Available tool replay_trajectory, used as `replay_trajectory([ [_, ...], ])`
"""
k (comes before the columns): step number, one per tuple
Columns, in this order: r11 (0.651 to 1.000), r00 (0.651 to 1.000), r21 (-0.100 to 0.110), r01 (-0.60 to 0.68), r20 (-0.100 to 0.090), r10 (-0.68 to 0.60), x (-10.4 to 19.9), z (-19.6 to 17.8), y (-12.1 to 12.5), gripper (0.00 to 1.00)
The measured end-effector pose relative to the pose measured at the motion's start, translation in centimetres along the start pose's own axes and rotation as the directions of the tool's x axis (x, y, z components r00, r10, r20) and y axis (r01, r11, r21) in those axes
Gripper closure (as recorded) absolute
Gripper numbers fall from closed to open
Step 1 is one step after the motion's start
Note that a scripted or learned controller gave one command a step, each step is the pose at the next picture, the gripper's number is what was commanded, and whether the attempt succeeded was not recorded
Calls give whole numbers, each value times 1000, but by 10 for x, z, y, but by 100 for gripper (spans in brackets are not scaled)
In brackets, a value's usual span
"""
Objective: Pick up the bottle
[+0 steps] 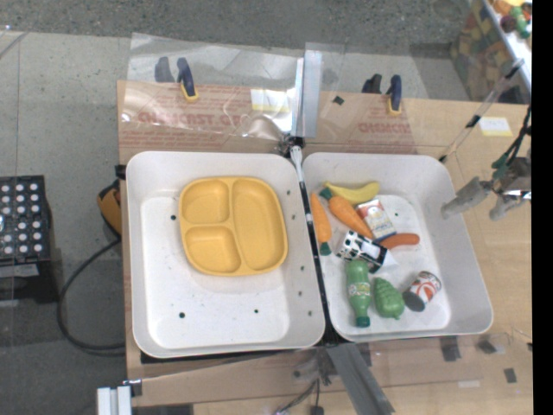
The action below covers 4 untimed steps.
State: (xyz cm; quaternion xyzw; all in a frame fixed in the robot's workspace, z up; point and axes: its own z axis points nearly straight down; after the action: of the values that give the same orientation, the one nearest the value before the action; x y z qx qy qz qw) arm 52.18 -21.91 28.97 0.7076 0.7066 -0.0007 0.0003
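While jaws (480,199) hover, state unclear | bottle (359,292) well apart, in right bin (449,258)

We see the divided tray (233,226) in the left bin (155,318). In the right bin (462,258), the bottle (359,290) lies near the front, can (422,289) to its right, carrots (333,214) and banana (352,191) behind.

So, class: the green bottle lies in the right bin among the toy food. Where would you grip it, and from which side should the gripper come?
Grip the green bottle across its label-banded middle, coming straight down from above. It lies flat, lengthwise toward the bin's near wall, so its long sides face left and right. The left side looks free; the green vegetable crowds the right, so a finger there may nudge it. The gripper sits at the bin's right edge.
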Motion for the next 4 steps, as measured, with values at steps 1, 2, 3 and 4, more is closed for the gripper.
replay_trajectory([
  [1,1000,1000,4,8,-2,-8,50,181,-29,0],
  [2,995,995,-11,-100,13,100,114,195,-42,0],
  [3,995,995,0,-98,5,98,117,187,-44,100],
  [4,995,995,-5,-102,12,102,113,186,-43,0],
])
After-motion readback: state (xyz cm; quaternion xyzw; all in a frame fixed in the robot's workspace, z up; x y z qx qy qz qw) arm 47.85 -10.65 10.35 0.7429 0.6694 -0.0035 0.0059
